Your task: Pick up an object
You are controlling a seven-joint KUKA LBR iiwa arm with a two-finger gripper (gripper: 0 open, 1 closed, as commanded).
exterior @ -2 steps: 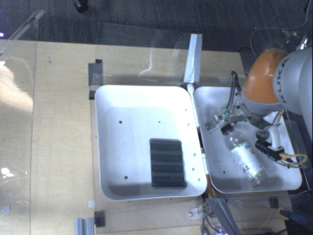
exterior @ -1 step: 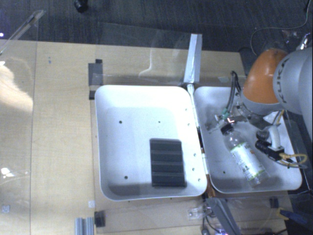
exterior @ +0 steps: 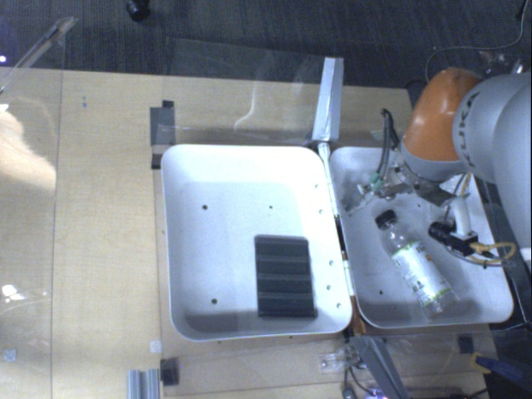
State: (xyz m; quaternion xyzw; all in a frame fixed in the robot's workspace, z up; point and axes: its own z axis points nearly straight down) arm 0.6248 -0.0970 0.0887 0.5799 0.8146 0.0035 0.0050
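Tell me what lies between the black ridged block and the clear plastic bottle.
In the camera view, the two bins' adjoining rims lie between them: the black ridged block sits in the left bin, the clear plastic bottle in the right bin.

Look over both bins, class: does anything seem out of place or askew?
Nothing looks spilled or damaged. The clear bottle lies on its side, slanted, in the right bin; the black ridged block sits flat and squarely in the left bin.

A single fixed camera is mounted above the bench [exterior: 91, 248] and looks down at a slant. Its field covers the left bin [exterior: 187, 248] and right bin [exterior: 366, 298] from moderate range, with dark floor along the top edge.
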